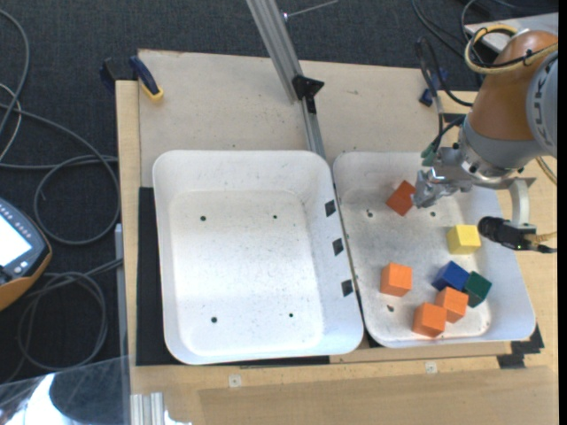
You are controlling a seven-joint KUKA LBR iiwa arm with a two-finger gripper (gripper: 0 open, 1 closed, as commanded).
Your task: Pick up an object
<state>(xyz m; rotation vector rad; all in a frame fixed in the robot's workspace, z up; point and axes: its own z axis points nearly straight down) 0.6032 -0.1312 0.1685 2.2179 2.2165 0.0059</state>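
Over the right bin [354,184], the hand [429,189] hangs low beside a tilted red-orange block [400,197] that touches its fingertips; whether it grips the block I cannot tell. Nearer the front lie a yellow cube [463,238], an orange cube [396,279], a blue cube [452,275], a green cube [477,287] and two more orange cubes [439,312]. Beside it on the counter [221,96] sits the left bin [177,171].

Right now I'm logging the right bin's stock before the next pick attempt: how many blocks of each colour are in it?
Orange blocks: 4
Yellow block: 1
Blue block: 1
Green block: 1
Total: 7 blocks
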